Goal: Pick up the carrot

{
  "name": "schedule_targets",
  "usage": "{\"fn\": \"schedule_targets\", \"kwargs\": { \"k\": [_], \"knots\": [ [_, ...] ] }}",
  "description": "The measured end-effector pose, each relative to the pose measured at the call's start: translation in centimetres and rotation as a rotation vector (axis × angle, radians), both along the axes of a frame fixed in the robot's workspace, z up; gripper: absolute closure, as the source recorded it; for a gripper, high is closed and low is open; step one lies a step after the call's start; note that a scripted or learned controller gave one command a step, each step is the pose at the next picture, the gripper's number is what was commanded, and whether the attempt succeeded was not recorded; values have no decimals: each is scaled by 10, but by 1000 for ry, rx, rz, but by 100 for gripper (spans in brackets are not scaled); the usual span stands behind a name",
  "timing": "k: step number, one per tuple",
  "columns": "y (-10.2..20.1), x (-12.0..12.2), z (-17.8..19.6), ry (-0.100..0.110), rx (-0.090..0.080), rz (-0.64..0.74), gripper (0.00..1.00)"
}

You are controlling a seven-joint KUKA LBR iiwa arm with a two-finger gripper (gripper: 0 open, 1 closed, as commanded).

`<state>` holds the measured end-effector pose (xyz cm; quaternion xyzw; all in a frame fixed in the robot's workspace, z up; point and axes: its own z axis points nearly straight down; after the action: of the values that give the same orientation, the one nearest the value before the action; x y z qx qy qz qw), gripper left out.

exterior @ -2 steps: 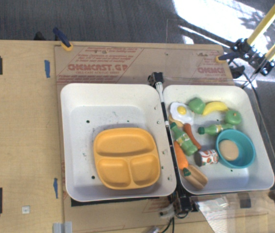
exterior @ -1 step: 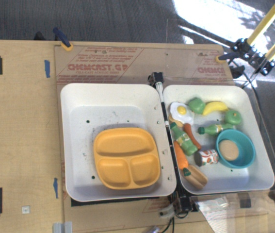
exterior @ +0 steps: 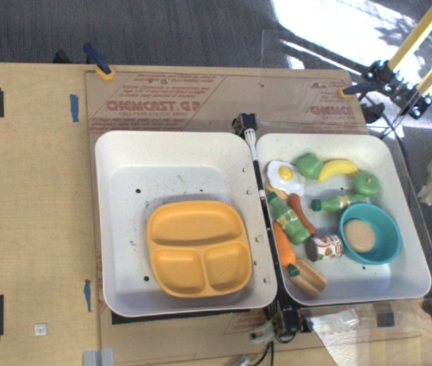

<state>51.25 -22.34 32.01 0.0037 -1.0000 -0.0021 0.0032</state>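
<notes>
The carrot [exterior: 285, 248] lies in the right bin [exterior: 410, 277] — against its left wall, pointing toward the near edge, between a green bottle [exterior: 290, 219] and a bread roll [exterior: 308, 277]. A fried egg [exterior: 283, 175], banana [exterior: 338, 168] and teal bowl [exterior: 370, 234] share that bin. The left bin [exterior: 116, 204] holds a yellow divided tray [exterior: 198, 246].
</notes>
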Motion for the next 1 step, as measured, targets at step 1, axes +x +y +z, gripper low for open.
{"fn": "schedule_targets", "kwargs": {
  "k": [1],
  "knots": [
    [59,30,-13,-9,-2,-334,100]
  ]
}}
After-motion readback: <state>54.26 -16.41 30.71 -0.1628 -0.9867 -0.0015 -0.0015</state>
